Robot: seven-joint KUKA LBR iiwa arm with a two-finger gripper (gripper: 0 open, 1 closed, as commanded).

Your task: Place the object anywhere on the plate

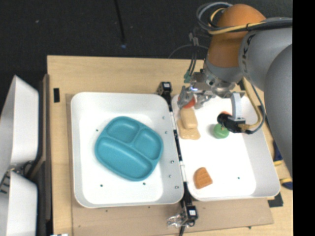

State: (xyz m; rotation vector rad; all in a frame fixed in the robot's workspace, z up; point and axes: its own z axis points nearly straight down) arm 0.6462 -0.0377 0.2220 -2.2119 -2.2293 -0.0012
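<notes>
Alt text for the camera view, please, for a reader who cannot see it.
The gripper hangs low over a pale, bread-like block at the right bin's left edge, with a green item and an orange piece nearby. The left bin holds a blue divided plate.

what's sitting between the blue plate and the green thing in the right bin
In the camera view, a pale tan block lies between the blue plate and the green object, just past the bins' shared rims, under the gripper.

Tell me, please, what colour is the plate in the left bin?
The plate is teal blue, seen plainly in the camera view.
</notes>
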